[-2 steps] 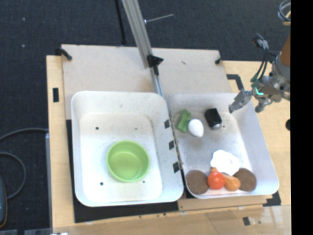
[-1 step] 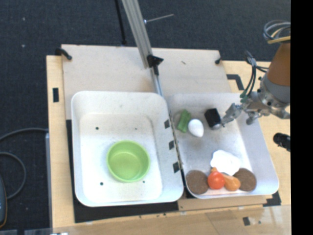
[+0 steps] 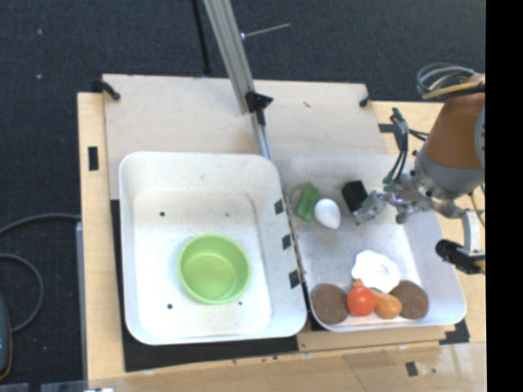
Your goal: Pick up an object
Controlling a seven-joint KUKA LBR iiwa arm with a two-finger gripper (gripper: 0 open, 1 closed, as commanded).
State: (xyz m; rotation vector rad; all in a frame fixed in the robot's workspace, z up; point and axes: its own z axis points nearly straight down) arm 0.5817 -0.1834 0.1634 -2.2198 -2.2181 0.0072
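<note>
The arm reaches in from the right, and its gripper (image 3: pixel 368 206) hangs low over the upper middle of the right bin (image 3: pixel 425 243). A small black block (image 3: pixel 354 193) lies just left of the gripper's tip, touching it or very close. Left of that lie a white egg (image 3: pixel 328 213) and a green piece (image 3: pixel 306 201). Along the bin's front edge sit a brown disc (image 3: pixel 329 302), a red tomato (image 3: pixel 361 300), an orange piece (image 3: pixel 387 305) and a second brown disc (image 3: pixel 413 299). A white lump (image 3: pixel 376 269) rests just behind them.
The left bin (image 3: pixel 155 186) holds a lime green bowl (image 3: pixel 214 269). A slanted metal post (image 3: pixel 233 47) rises behind the bins, its foot at the gap between them. Cables and the arm's orange band (image 3: pixel 456 133) crowd the right side.
</note>
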